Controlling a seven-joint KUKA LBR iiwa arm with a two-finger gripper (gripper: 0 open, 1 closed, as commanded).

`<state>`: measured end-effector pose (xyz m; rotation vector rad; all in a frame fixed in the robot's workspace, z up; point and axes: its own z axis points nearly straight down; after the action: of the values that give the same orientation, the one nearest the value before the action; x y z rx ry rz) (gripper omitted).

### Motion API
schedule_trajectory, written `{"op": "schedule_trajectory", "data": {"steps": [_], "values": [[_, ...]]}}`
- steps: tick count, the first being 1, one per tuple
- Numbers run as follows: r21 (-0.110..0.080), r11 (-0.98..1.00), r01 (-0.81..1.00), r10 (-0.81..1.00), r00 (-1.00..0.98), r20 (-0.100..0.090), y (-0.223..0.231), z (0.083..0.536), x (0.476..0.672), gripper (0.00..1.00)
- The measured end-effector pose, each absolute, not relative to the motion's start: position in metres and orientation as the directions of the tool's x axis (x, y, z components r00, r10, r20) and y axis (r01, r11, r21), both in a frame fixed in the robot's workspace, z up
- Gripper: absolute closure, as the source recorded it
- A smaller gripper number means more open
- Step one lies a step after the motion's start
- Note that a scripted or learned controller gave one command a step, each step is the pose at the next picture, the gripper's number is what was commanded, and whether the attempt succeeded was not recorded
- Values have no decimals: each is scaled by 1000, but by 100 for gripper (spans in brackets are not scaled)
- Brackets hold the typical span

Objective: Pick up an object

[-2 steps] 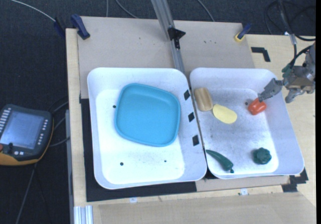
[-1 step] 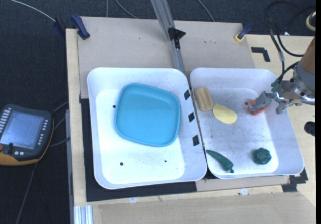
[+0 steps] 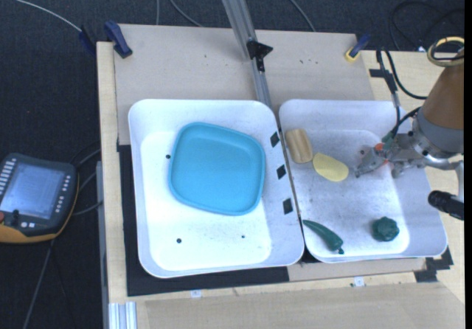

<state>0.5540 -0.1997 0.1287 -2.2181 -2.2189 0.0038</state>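
Note:
My gripper (image 3: 366, 161) hangs low over the right bin (image 3: 346, 110), in its right half, with the orange-banded arm coming in from the right edge. Just to its left lies a yellow oval object (image 3: 330, 167), a short gap away from the gripper. A tan ridged block (image 3: 299, 145) sits by the bin's left wall. Along the bin's front edge lies a green pepper (image 3: 324, 235). A dark green lump (image 3: 384, 229) rests at the front right, below the gripper. Nothing shows held in the gripper.
The left bin (image 3: 147, 172) holds a blue square plate (image 3: 217, 167). A metal pole (image 3: 236, 3) slants down to the seam between the bins. Blue clamps (image 3: 116, 38) grip the board's back corners. A handheld pendant (image 3: 33, 195) lies off the bench at left.

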Motion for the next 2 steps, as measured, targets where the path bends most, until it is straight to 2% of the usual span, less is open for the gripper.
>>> {"op": "schedule_trajectory", "data": {"steps": [1,2], "values": [[2,0,1000,1000,0,0,-200,142,556,100],[4,0,1000,1000,0,-1,-205,187,561,100]]}}
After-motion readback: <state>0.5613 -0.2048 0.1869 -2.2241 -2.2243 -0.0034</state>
